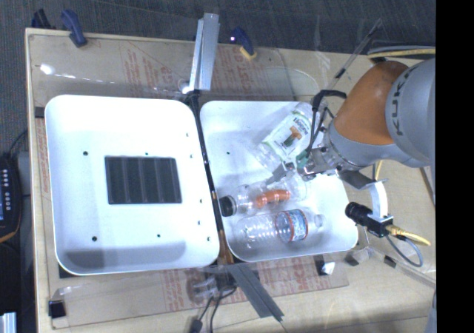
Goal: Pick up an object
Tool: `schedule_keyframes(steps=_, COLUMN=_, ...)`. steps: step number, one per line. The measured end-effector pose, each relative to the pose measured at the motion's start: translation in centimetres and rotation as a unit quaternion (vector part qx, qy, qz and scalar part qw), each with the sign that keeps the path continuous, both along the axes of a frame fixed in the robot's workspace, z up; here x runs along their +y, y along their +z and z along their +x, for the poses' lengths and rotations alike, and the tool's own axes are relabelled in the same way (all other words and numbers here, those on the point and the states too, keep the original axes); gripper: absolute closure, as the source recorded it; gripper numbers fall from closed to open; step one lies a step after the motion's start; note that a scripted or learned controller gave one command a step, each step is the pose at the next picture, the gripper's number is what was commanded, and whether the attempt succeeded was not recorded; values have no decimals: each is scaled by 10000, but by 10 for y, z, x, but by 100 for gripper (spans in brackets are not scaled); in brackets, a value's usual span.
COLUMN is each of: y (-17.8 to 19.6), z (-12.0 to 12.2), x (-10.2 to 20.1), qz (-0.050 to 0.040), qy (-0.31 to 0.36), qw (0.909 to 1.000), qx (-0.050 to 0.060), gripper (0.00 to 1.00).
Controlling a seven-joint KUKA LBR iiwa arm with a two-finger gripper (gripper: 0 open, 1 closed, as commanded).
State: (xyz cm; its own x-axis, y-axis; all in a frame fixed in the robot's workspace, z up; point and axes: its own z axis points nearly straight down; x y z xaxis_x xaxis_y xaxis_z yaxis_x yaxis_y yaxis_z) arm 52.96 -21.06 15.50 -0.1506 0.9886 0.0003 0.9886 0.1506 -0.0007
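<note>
The right bin (222,132) holds three clear plastic bottles. One with a green and orange label (287,134) lies tilted near the bin's far right. A second with orange contents and a black cap (255,198) lies across the middle. A third with a blue and red label (285,226) lies along the near wall. My gripper (290,169) hangs low over the right bin, between the labelled far bottle and the orange-filled one, close to both. The grey arm with its orange band (370,113) reaches in from the right and covers the bin's right rim.
The left bin (74,132) has a dark ribbed rectangle (142,180) at its centre. A metal bar (203,54) stands at the far seam between the bins. Blue clamps (74,28) grip the bench's far edge.
</note>
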Motion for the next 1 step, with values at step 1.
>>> schedule_keyframes(steps=1, y=-64, z=-30, x=1, qz=5, qy=753, qw=9972, qx=5, gripper=0)
